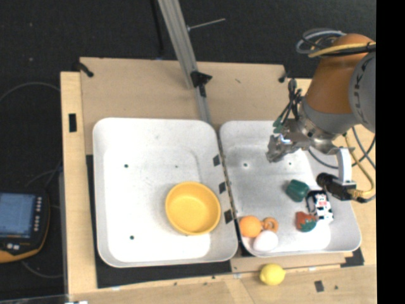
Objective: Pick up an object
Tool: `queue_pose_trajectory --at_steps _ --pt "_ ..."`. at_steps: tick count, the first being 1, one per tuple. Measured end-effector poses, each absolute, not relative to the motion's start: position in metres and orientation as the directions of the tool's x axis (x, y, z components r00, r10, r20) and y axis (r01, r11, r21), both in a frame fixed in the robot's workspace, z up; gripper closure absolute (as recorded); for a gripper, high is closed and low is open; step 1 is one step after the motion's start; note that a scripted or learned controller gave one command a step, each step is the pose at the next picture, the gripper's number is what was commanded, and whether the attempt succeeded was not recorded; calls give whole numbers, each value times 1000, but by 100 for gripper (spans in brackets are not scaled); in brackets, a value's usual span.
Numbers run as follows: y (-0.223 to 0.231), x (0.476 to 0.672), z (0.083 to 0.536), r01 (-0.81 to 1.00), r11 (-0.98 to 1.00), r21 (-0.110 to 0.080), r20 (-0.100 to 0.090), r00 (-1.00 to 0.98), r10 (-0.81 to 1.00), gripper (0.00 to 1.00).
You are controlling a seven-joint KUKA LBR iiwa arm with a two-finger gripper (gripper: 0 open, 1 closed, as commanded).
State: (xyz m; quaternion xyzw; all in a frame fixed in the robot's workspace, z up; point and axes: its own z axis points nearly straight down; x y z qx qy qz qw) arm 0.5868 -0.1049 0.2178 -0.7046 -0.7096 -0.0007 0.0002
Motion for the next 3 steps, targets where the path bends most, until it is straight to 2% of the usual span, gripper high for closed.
queue_pose_trajectory --at_steps 2,3 --pt "-1 585 211 1000 8 0 2 -8 1000 100" --pt "54 581 233 1000 9 4 3 -9 1000 100"
